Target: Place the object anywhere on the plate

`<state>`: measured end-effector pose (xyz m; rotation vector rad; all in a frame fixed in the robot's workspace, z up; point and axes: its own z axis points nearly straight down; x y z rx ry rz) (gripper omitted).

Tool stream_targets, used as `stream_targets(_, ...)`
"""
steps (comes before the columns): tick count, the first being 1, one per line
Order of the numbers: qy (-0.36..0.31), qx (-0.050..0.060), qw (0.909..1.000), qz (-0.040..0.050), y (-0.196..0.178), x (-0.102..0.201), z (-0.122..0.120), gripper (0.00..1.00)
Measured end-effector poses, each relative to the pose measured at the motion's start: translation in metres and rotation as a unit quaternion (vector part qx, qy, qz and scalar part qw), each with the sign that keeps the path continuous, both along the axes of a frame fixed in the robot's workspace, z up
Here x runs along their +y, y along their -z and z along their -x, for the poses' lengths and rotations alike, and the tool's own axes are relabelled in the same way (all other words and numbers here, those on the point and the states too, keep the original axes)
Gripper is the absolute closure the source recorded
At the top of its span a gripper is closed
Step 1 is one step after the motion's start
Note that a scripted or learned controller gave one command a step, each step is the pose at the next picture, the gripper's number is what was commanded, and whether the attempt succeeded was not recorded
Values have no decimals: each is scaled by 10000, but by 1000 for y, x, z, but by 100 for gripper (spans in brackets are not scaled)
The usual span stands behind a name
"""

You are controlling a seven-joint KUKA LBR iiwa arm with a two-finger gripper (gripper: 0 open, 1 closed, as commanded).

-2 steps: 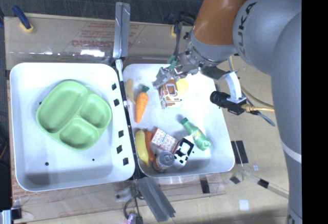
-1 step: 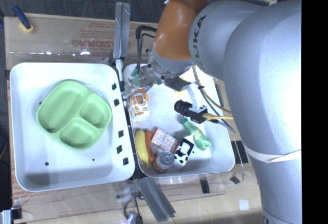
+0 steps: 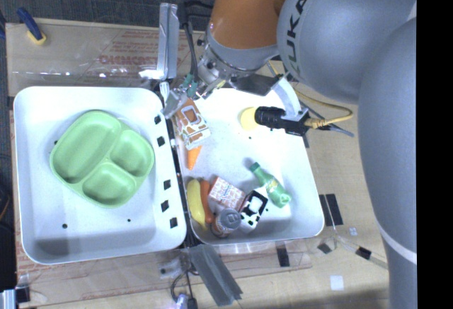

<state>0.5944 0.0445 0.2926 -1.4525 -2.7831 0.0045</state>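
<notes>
A green plate (image 3: 104, 157) with three compartments lies in the left bin (image 3: 42, 230). My gripper (image 3: 182, 94) hangs over the far left corner of the right bin (image 3: 301, 180), close to the wall between the bins. Directly below it sits a small orange-and-white carton (image 3: 192, 125), tilted, touching or nearly touching the gripper's tip. Whether the carton is held is hidden by the wrist. An orange carrot (image 3: 192, 156) lies just in front of the carton.
The right bin's near end holds a green bottle (image 3: 269, 184), a small printed box (image 3: 226, 193), a banana (image 3: 195, 203), a can (image 3: 226, 221) and a black-and-white piece (image 3: 255, 206). A yellow round object (image 3: 247, 117) lies farther back. The arm's bulk covers the upper right.
</notes>
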Motion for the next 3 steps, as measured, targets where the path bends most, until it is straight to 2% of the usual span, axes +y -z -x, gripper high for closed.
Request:
stream_targets(1, 198, 27, 9998, 6, 98, 34, 15, 100)
stream_targets(2, 205, 22, 9998, 5, 98, 33, 15, 0)
stream_targets(3, -243, 1, 9997, 1, 104, 45, -2, 0)
